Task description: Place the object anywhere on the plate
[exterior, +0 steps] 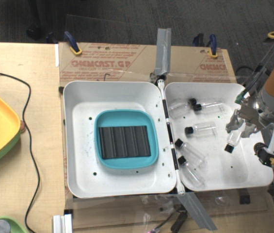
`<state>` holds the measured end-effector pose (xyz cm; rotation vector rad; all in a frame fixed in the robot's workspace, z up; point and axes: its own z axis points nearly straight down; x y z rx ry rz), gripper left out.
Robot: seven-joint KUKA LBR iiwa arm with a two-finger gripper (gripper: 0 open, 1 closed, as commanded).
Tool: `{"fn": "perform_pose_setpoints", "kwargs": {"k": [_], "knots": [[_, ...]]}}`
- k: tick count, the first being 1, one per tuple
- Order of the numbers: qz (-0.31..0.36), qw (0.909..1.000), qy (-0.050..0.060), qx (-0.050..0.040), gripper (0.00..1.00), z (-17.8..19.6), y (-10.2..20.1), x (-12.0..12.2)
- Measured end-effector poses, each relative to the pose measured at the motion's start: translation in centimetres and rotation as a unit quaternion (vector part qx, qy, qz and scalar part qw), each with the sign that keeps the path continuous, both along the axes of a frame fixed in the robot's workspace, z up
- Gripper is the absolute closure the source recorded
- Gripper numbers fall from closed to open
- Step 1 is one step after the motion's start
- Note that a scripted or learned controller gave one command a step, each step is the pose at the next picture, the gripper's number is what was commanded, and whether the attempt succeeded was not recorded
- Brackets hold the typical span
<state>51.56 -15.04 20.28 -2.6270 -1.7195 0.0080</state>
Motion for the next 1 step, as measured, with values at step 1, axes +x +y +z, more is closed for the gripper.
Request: {"fn": "perform_pose_setpoints", "kwargs": {"k": [1], "knots": [[0.0, 1.0, 0.0, 0.0, 0.0, 0.01, -0.01, 0.0]]}}
